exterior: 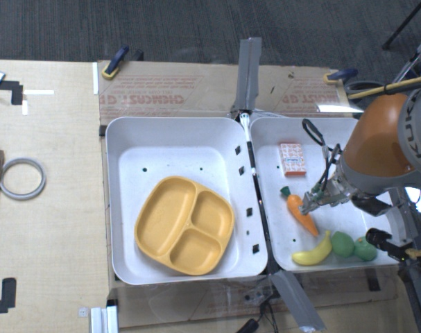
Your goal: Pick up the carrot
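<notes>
An orange carrot with a green top lies slanted on the floor of the right bin, its tip pointing toward the near right. My gripper has come down from the right and sits right at the carrot's upper right side, touching or almost touching it. The arm's orange band and grey wrist rise behind it toward the right edge.
A small red and white box lies at the back of the right bin. A yellow banana and two green fruits sit along its near wall. The left bin holds a yellow divided plate.
</notes>
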Controlling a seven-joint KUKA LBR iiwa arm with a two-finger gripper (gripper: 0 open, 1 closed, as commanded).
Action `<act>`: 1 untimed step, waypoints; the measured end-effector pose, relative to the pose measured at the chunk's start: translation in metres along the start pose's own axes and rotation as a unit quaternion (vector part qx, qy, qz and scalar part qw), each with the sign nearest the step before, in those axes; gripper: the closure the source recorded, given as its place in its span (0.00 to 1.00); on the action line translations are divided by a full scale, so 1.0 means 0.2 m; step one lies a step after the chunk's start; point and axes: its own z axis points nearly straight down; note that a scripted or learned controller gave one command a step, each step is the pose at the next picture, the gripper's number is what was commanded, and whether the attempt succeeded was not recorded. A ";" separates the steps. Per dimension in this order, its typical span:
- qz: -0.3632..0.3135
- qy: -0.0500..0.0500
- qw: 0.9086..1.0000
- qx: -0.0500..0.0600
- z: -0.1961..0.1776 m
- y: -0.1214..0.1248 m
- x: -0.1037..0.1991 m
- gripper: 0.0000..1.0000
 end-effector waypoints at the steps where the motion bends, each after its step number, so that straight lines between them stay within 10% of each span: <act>1: -0.001 0.001 1.000 0.002 0.01 0.00 0.00 0.00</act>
